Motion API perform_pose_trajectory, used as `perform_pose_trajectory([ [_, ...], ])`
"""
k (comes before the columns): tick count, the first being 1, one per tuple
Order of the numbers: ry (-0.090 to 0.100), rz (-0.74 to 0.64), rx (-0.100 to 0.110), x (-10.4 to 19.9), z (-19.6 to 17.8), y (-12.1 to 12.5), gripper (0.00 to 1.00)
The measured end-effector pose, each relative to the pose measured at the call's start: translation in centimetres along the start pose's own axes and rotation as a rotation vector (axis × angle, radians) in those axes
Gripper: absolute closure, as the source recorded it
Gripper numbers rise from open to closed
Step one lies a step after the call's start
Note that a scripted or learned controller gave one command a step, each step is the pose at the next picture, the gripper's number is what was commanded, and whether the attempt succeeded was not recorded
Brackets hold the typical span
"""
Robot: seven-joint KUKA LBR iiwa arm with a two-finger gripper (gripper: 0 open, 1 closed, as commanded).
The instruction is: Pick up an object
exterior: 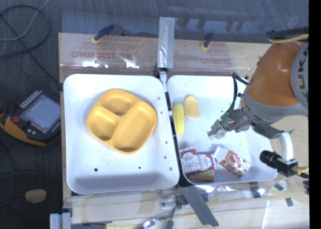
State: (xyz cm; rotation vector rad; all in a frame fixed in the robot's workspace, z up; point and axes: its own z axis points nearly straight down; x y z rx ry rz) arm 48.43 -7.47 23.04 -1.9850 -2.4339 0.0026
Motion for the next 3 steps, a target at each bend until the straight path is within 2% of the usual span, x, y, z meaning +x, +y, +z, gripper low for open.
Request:
perform_pose_trajectory([
  [1,0.0,0.0,0.0,0.0,0.0,0.0,0.0],
  [2,-0.002,0.172,0.002,-4.0,13.6,6.2,0.0],
  [3,-0.001,0.271,0.004,-6.7,12.4,-1.0,0.0],
])
